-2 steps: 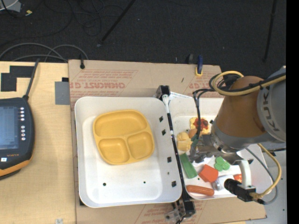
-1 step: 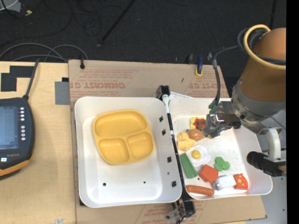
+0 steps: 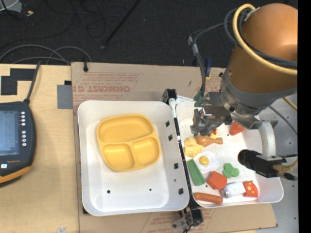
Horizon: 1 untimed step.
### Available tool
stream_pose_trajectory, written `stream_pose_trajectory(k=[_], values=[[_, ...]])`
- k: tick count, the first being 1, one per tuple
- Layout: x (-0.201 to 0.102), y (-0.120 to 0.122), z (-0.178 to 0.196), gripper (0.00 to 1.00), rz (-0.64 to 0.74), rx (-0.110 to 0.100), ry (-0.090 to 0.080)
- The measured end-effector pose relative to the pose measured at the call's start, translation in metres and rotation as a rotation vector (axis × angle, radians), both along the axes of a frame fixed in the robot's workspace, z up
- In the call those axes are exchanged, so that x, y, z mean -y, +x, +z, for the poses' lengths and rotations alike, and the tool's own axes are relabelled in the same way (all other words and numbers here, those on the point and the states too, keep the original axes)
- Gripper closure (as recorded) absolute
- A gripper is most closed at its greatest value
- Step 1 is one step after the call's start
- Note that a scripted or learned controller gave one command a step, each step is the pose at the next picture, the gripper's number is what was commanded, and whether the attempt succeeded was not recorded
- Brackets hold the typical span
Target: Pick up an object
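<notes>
My gripper hangs low over the upper left part of the right bin. It sits just above an orange-brown toy piece and a yellow piece. Further down lie a fried-egg toy, a green stick, a green broccoli-like piece, an orange-red block, a sausage, a white and red carton and a small red piece. The arm's big orange and grey body hides the bin's top right.
The left bin holds a yellow three-part divided plate. A black divider with clips runs between the bins. A teach pendant lies at the far left. A black cylinder juts over the right bin's right side.
</notes>
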State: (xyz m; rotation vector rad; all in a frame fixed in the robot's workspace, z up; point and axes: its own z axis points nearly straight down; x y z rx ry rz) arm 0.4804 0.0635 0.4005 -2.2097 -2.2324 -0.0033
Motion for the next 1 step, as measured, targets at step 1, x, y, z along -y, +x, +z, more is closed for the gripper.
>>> stream_pose_trajectory(k=[1], values=[[-0.038,-0.0038,0.0633,1.0,-0.005,0.001,-0.001]])
